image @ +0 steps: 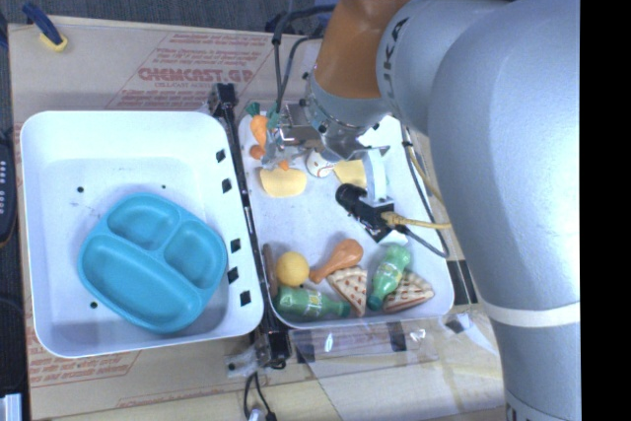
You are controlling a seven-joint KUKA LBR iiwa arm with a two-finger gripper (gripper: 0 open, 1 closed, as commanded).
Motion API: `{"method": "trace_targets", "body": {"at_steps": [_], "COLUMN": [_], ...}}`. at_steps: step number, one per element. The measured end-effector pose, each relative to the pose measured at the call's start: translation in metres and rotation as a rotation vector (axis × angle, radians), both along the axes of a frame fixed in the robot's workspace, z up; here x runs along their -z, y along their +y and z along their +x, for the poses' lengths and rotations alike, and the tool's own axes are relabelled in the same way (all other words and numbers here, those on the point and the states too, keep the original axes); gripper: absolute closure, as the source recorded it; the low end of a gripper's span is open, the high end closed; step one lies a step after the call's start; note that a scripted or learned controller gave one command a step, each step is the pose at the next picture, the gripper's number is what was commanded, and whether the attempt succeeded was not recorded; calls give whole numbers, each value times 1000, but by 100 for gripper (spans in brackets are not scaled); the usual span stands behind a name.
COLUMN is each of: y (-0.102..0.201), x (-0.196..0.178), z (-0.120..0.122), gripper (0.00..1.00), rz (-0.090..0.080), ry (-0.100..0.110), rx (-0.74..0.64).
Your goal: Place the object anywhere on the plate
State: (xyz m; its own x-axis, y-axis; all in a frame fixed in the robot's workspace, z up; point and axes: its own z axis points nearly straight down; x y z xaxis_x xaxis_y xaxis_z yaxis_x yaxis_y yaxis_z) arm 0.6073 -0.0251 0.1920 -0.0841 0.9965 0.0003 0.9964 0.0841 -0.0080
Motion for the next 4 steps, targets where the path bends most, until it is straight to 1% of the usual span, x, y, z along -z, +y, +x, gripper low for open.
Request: {"method": "trace_targets", "body": {"at_steps": [1,2,3,4], "y": [43,64,64,64], "x": [-17,2,2,-8], "z": [-38,-65,-65,-65], "gripper": [100,100,0,100], "rz": [-2,0,0,-2], "ry": [5,6,5,12], "rx": [122,-131,-130,-139]}}
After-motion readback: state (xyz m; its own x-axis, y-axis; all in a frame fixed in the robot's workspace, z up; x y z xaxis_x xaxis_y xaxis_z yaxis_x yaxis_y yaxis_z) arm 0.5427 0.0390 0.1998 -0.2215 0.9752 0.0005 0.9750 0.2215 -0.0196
